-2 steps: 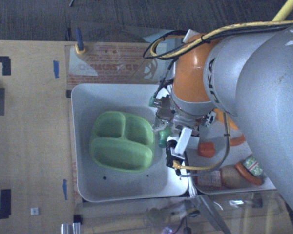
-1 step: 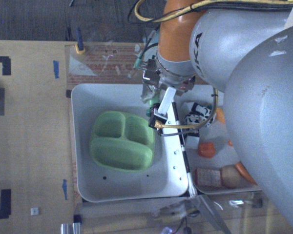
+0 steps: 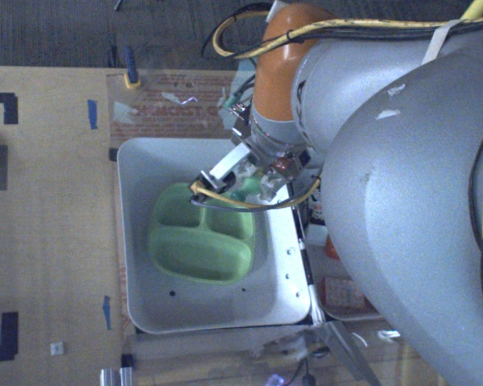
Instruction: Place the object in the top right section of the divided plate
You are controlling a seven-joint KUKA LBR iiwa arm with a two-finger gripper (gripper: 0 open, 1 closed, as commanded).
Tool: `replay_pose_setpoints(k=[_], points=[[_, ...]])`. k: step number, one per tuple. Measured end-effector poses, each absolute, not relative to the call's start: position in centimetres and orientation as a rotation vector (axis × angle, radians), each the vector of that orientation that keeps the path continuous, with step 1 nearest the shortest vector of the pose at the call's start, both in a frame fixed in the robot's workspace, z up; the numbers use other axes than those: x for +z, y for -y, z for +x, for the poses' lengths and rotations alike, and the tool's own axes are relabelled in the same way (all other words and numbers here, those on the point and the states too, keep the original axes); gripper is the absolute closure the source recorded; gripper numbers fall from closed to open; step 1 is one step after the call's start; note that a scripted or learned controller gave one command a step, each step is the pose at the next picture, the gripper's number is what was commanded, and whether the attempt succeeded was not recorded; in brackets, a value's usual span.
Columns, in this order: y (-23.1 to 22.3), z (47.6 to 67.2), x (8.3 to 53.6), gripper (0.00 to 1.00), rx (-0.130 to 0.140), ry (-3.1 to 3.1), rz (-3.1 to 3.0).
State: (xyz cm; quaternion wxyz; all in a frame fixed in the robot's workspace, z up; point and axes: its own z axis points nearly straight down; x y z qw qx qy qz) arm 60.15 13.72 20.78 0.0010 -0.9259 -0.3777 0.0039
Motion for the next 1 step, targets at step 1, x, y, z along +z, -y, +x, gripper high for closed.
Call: replay_pose_setpoints(k=[1], points=[[-13.89, 60.16, 21.63, 1.00, 0.018, 1.194, -2.904]])
